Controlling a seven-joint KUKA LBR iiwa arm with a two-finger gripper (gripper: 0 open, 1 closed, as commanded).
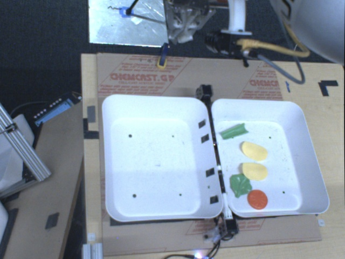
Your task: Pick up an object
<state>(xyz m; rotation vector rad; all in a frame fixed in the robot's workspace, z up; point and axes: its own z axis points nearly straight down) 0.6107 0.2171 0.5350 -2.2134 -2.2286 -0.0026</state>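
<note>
Gripper [180, 23]: far above bins; finger state impossible to tell.
Right bin [310, 144]: five small flat items.
Risk: yellow pieces [254, 150] lie close; fingers may slip.

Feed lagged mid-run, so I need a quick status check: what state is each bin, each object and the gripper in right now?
Left white bin: flat on the bench, nothing in it.
Right white bin: flat, holding five items.
Green elongated piece: lying loose, untouched.
Upper yellow oval: lying loose.
Lower yellow oval: lying loose.
Green crumpled piece: lying beside the orange disc.
Orange round disc: lying flat.
Gripper: raised behind the bins, holding nothing visible.
</note>
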